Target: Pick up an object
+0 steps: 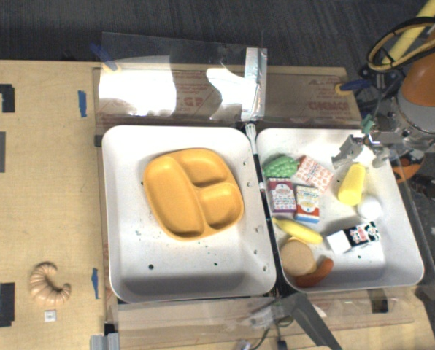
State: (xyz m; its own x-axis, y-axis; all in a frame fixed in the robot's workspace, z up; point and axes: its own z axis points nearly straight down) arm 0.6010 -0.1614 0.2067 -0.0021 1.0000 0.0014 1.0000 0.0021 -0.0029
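My gripper (363, 156) hangs over the far right part of the right bin (406, 248), its two fingers spread open with nothing between them. Just below its fingertips lies a yellow oblong object (351, 183), apart from the fingers. Other objects in the same bin are a green bumpy item (279, 166), a pink card (314, 172), two small boxes (282, 195) (308, 201), a banana (299, 230), a white ball (369, 210), a black-and-white box (352, 237), a brown round bun (298, 257) and a red sausage (320, 270).
The left bin (122, 195) holds a yellow divided plate (193, 192). A toy croissant (49, 283) lies on the bench at the lower left. A clear plastic sheet (181, 86) stands behind the bins. Yellow cables (403, 39) loop at the upper right.
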